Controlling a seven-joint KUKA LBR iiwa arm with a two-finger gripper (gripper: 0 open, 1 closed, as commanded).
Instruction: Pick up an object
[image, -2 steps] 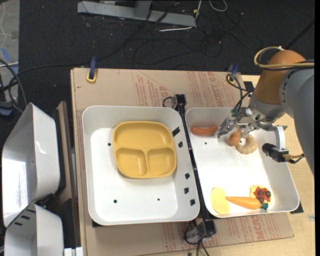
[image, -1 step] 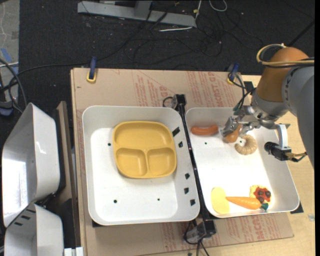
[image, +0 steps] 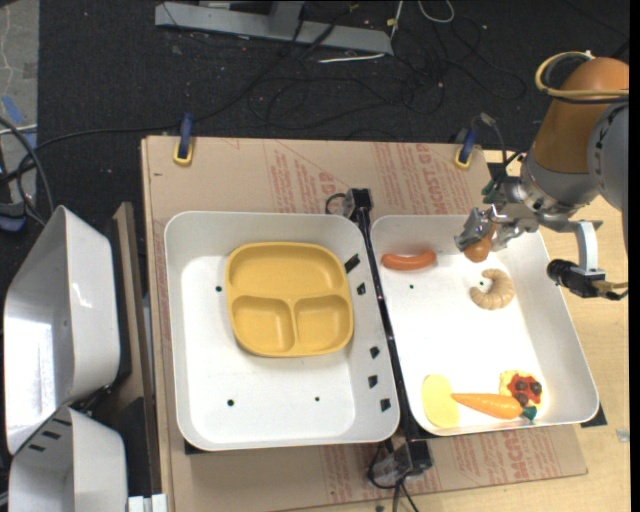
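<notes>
Cardboard covers the table (image: 270, 165), and on it sit two white bins side by side. The left bin (image: 195, 400), well off to the left of the end effector, carries a yellow divided plate (image: 290, 298). The right bin (image: 575, 350) lies under the end effector and holds the small things.

The arm (image: 575, 120) comes in from the right, orange band above the wrist, and the end effector (image: 478, 240) hangs over the bin's upper part. A small brown-orange piece (image: 478, 246) sits right at its tip, looking lifted off the bin floor. Whether the fingers are spread or pressed together I cannot tell from here, nor whether that piece is truly pinched between them.

Just to the lower right of the end effector lies a tan croissant (image: 492, 289). To its left, near the divider, rests a hot dog (image: 409, 260). Far below it, by the bin's near edge, sit a pale yellow slice (image: 437, 400), a carrot (image: 487, 405) and a small red-and-dark toy (image: 523, 388).

To my eye the risk is a thin hold: if the piece is caught only by an edge, any lift or swing could let it slip back into the bin. A drop could also knock the croissant close beneath.
</notes>
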